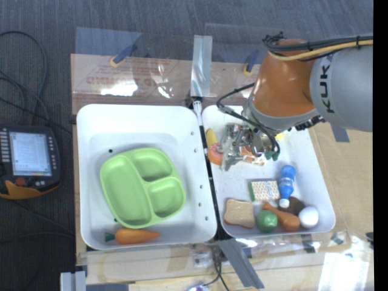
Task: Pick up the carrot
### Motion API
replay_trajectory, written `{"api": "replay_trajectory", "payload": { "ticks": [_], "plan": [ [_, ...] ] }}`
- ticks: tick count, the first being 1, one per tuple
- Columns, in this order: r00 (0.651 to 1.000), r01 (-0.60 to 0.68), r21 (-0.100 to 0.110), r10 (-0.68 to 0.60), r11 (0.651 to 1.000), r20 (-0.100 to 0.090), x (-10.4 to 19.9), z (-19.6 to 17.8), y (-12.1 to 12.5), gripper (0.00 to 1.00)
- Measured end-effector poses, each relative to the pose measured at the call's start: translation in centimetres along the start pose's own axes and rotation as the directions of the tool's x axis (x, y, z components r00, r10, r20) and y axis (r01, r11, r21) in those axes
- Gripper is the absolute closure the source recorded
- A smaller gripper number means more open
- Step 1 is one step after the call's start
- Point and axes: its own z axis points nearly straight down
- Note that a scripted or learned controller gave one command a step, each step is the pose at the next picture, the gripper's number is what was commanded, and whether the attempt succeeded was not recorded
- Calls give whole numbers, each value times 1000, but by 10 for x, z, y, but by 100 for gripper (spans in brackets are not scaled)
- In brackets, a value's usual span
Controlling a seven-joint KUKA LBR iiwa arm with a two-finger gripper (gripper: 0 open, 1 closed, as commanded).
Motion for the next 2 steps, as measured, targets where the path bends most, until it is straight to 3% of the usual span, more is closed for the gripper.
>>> {"api": "replay_trajectory", "payload": {
  "ticks": [1, 2],
  "plan": [
    [991, 131, -3, -131, 991, -10, 65, -123, -9, 100],
    [969, -245, 3, 245, 969, -26, 56, -105, -11, 100]
  ]
}}
